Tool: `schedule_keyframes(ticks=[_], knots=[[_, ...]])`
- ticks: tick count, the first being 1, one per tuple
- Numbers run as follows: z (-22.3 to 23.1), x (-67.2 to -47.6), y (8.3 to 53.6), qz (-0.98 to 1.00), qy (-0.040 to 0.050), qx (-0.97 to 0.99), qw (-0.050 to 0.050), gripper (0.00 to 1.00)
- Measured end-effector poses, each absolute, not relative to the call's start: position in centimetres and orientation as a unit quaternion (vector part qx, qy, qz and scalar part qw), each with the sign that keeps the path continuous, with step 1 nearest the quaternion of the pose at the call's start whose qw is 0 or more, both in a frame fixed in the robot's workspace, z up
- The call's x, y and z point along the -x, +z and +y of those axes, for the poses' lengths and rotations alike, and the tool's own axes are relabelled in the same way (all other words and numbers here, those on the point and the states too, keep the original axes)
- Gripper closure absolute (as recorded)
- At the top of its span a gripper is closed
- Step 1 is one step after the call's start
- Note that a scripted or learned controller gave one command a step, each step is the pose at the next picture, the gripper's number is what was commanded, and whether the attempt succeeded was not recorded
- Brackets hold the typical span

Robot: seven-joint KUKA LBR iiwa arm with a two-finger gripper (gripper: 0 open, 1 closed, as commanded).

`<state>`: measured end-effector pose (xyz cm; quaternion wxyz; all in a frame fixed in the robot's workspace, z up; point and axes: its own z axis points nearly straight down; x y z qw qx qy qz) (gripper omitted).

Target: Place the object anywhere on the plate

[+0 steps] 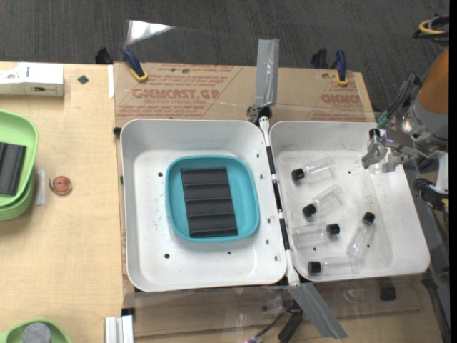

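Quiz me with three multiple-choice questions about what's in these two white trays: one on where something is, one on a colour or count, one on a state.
1. Where is the plate?
A. left bin
B. right bin
C. on the wooden bench

2. What colour is the plate?
A. red
B. teal
C. yellow

3. How do the clear vials lie?
A. stacked on the plate
B. scattered on their sides
C. upright in a row

Answers: 1 A, it sits in the left bin. 2 B, its rim is teal. 3 B, they lie loose in the right bin.
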<state>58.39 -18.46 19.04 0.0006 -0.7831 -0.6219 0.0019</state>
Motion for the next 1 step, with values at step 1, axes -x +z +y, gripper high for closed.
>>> schedule_keyframes(ticks=[1], knots=[[-13.49,-56.42,20.21,-0.662,0.0015,0.750,0.001,1.00]])
